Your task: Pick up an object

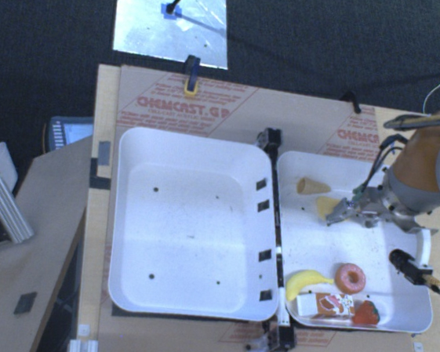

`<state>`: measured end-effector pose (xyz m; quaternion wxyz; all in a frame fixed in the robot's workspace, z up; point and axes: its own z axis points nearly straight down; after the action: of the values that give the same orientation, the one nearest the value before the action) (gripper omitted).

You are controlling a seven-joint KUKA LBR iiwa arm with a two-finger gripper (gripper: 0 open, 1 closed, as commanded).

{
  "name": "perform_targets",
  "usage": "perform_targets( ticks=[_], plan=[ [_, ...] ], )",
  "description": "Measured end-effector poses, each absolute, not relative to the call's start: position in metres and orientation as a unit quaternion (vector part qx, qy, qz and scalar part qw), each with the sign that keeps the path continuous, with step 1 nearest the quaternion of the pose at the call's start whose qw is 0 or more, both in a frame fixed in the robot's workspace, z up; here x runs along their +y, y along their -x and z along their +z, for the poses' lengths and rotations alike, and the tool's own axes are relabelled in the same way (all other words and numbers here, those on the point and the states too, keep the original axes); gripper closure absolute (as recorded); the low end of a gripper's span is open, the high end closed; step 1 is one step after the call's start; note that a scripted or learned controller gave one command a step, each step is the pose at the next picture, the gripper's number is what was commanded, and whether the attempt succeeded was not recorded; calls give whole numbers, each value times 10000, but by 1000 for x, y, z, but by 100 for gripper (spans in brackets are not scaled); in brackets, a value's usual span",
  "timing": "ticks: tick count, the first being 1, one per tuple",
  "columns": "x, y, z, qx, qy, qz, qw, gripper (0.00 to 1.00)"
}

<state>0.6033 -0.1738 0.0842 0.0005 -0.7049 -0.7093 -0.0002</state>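
Down in the right bin [394,309], the gripper [340,212] sits low over the floor near the bin's upper middle, its grey body coming in from the right under the arm [430,168] with its orange band. Whether the pincer is apart or together I cannot tell, since its tips blur into a pale yellow piece [326,206] lying right at them; the two look to be touching, but nothing shows that piece clamped between the tips. Just above and to the left of it lies a tan cone [312,186], apart from the gripper. Along the bin's near edge are the other things: a banana [305,283] at the lower left corner, a pink donut [350,278] just to its right, and a red-and-white box [333,306] beneath them with a strawberry [368,313] touching its right end. A black part [404,266] sticks in over the bin's right wall. The left bin [130,200] lies beside it, the two split by a black divider [272,217]. Both rest on a cardboard sheet [212,107] printed in red.
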Motion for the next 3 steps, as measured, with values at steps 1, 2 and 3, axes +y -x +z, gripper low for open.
perform_targets(
  ticks=[1, 2, 3],
  plan=[
    [-176, -605, 96, -7094, 7048, -10, -20, 100],
    [-176, -605, 96, -7095, 7047, -9, -20, 0],
    [-152, -568, 165, -7085, 7057, -17, -22, 0]
  ],
)
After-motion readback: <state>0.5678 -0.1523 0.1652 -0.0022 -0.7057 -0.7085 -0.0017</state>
